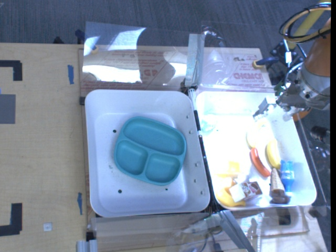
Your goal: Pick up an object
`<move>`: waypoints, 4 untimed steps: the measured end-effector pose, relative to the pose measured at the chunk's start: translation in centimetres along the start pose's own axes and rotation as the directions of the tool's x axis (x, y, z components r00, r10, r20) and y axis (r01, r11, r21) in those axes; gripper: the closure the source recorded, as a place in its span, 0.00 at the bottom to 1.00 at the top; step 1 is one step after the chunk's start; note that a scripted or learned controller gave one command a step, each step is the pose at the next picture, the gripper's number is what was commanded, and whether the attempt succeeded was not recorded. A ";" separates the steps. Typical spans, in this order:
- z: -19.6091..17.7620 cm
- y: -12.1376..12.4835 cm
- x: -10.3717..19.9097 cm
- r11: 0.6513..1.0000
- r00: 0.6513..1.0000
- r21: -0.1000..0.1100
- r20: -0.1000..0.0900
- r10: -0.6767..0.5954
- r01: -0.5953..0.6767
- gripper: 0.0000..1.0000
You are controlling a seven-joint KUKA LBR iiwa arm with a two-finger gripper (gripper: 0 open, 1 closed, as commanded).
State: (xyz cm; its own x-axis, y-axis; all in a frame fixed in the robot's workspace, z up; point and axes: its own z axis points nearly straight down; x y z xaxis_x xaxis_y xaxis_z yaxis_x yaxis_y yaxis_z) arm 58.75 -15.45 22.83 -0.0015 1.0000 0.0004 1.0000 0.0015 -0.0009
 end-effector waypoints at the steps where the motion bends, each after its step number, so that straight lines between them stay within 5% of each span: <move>1: 13.3 -5.1 -0.4 1.000 1.000 0.013 -0.003 -0.011 0.011 0.00; 2: 9.3 8.1 2.1 0.988 0.988 -0.007 0.001 -0.156 0.156 0.00; 3: 14.3 3.5 0.5 0.972 0.972 -0.003 0.002 -0.236 0.236 0.00; 4: 14.1 -2.1 -0.1 0.835 0.835 -0.004 0.005 -0.550 0.550 0.00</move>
State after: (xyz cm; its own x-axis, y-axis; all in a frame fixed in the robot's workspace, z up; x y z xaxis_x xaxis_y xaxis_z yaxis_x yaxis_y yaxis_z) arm 56.68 -15.56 8.73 -0.5510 0.8345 -0.0039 0.8345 0.5511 0.0032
